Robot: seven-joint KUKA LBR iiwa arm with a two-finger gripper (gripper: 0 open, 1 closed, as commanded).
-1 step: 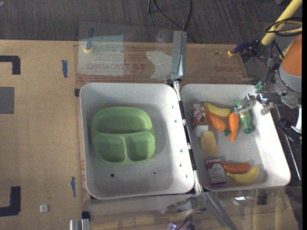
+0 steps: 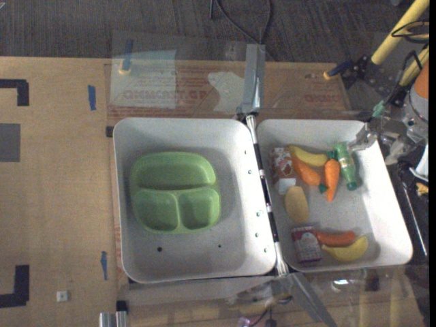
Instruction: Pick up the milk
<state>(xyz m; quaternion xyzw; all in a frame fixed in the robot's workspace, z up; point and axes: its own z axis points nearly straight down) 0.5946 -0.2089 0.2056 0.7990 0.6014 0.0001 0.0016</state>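
The milk (image 2: 281,163), a small white and red carton, lies against the left wall of the right bin (image 2: 385,203). Right of it are a yellow banana (image 2: 308,157), two orange carrots (image 2: 331,176) and a green bottle (image 2: 347,166). My gripper (image 2: 366,135) hangs over the bin's far right corner, just right of the green bottle and well away from the milk. The arm (image 2: 417,118) comes in from the right edge.
The right bin also holds a pale yellow piece (image 2: 296,204), a red and white can (image 2: 306,244), a red pepper (image 2: 336,238) and a second banana (image 2: 349,249). A green divided plate (image 2: 176,191) sits in the left bin (image 2: 136,148).
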